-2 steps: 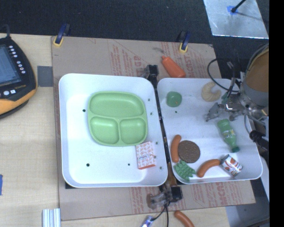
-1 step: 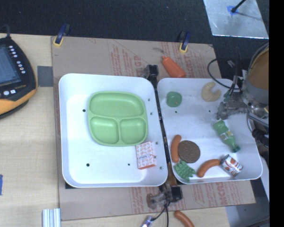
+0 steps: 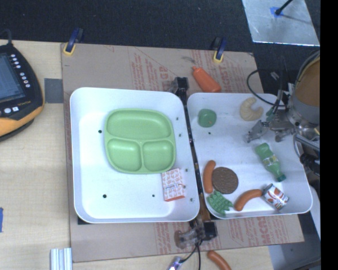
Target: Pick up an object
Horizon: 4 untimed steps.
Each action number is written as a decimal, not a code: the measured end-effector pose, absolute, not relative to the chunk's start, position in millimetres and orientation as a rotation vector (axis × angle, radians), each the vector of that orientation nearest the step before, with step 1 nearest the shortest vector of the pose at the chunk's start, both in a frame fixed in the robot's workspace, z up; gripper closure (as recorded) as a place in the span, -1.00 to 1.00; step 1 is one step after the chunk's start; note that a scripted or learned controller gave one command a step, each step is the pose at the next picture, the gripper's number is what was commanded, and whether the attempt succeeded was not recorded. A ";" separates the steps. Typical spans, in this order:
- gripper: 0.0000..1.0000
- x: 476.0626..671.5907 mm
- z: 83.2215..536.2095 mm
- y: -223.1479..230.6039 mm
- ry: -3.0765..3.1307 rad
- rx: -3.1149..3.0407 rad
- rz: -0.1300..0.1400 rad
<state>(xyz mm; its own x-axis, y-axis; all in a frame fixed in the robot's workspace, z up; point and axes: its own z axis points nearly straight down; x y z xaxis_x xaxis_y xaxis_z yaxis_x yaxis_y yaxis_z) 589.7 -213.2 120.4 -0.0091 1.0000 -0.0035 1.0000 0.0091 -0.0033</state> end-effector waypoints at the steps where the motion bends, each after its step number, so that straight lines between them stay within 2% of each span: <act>1: -1.00 567.6 91.6 -211.6 2.230 2.216 -0.006; 2: 1.00 567.6 102.0 -212.5 2.234 2.213 -0.008; 3: 1.00 642.4 92.1 -161.9 2.230 2.216 -0.004; 4: 1.00 655.1 100.6 -110.3 2.229 2.216 -0.004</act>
